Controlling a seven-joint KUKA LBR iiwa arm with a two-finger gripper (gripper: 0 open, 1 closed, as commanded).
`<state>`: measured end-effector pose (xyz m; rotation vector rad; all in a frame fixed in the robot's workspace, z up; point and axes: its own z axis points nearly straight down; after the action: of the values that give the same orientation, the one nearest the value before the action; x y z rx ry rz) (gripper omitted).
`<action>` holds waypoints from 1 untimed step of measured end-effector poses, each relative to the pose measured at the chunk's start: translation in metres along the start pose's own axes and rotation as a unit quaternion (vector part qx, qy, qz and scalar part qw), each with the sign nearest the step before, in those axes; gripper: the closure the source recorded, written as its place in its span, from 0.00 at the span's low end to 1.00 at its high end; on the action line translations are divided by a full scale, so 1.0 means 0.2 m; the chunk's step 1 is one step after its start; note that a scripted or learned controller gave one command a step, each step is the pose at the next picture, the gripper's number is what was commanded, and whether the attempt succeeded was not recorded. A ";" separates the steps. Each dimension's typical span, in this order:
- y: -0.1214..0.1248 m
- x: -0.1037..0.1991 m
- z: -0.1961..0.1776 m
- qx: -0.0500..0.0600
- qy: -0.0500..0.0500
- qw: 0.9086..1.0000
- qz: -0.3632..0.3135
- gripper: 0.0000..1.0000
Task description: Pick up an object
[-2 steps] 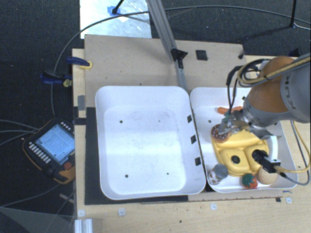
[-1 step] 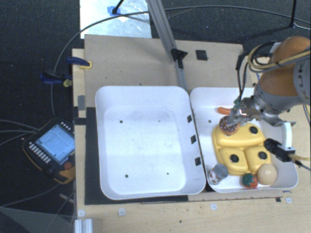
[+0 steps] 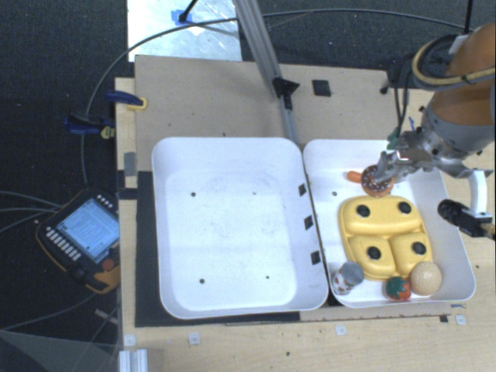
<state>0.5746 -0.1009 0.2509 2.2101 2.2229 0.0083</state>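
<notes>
Your gripper (image 3: 381,175) is hanging low over the right bin (image 3: 465,281), at its far side, right above a small brown ring (image 3: 377,184) and an orange piece (image 3: 354,177); you cannot tell its state. A yellow tray (image 3: 384,235), grey lump (image 3: 350,273), beige ball (image 3: 425,277) and red-green toy (image 3: 397,288) are lying nearer the front.
</notes>
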 end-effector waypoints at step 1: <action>0.01 0.00 -0.18 0.001 0.000 1.000 0.000 1.00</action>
<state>0.5760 -0.1009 0.2872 2.2116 2.2247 0.0057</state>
